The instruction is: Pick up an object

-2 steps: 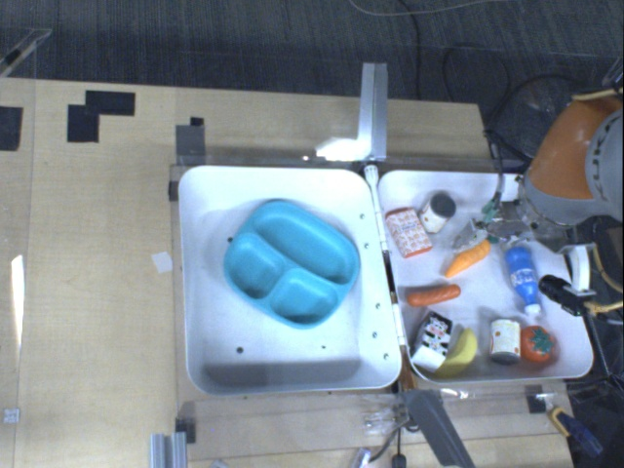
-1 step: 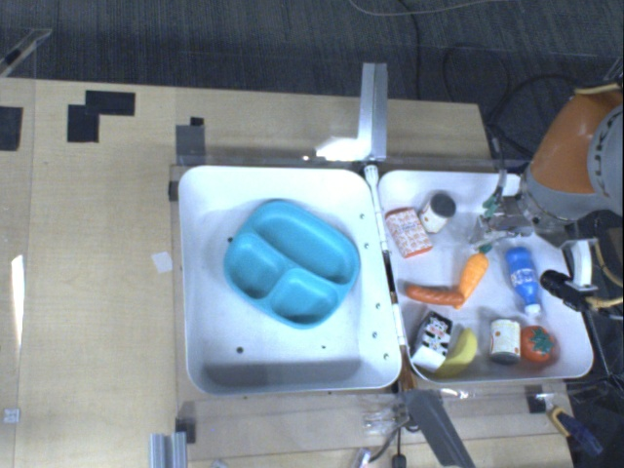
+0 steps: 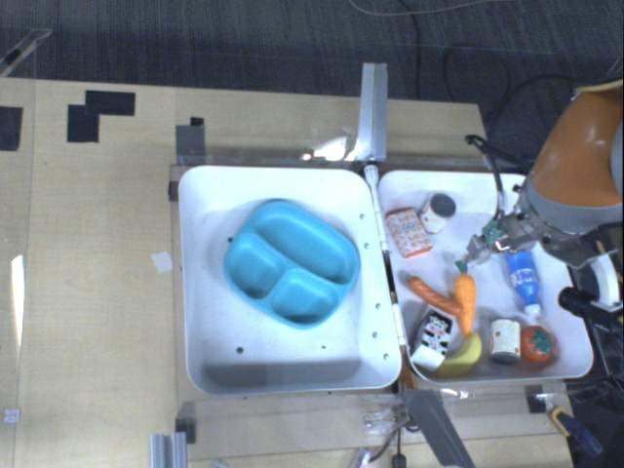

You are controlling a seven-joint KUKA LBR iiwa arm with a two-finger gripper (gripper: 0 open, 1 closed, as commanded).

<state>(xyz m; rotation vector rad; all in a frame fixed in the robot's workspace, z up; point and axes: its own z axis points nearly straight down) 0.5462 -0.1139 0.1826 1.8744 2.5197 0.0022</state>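
from my seat the pick is not done yet. the claw (image 3: 485, 244) hangs in the right bin (image 3: 487, 185), right of centre in the frame, low over bare white floor just above the upper end of a carrot (image 3: 466, 297). i see nothing between its tips, and whether it is parted or pinched i cannot tell; it is too small and cluttered with wiring. so, as i judge it, everything is left: settling on an object, closing, lifting.

candidates all lie in that right bin. a second carrot (image 3: 433, 294) lies slanted to the left of the first, a banana (image 3: 461, 356) curves along the lower edge, a blue and white bottle (image 3: 524, 281) sits just right of the claw, a small white can (image 3: 504, 339) and a tomato-like red piece (image 3: 537, 345) sit in the lower right, a red and white packet (image 3: 408, 232) and a small jar with a dark lid (image 3: 436, 210) sit toward the upper left, and a black and white box (image 3: 435, 333) rests by the banana.

the left bin (image 3: 195, 291) holds a blue divided tray (image 3: 291, 261).

labels show print on the packet, bottle, can and box, but none of it is readable at this size.
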